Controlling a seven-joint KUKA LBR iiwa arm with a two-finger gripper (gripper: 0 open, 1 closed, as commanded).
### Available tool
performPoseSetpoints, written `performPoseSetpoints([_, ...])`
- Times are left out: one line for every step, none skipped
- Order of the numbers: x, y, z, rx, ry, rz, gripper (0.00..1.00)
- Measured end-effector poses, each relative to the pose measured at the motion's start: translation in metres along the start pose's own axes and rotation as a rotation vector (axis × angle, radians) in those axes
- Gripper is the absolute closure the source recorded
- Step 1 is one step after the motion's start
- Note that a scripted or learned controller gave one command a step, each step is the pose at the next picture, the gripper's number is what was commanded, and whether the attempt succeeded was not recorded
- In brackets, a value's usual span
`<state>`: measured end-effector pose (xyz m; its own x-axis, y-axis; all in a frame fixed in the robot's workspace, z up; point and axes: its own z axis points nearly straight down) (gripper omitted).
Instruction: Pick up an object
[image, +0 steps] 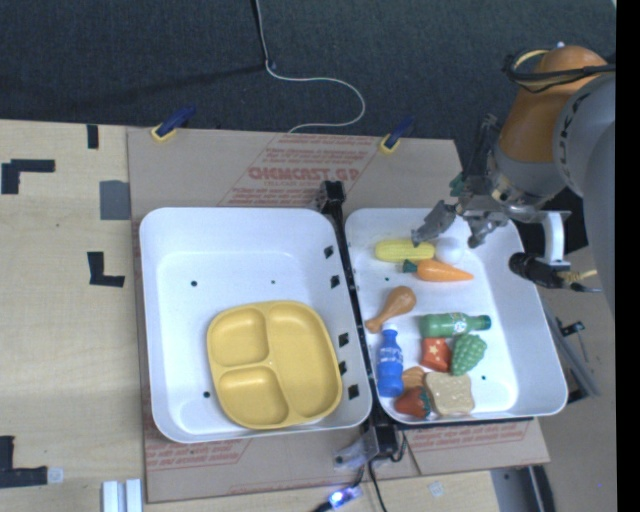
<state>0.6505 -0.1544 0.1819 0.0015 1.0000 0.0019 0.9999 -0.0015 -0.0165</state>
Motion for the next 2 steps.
performPoseSetpoints([0.0, 0.003, -0.01, -0.015, -0.002, -0.003, 0.0])
performPoseSetpoints([0.005, 0.013, 0.047, -0.01, -0.002, -0.005, 0.0])
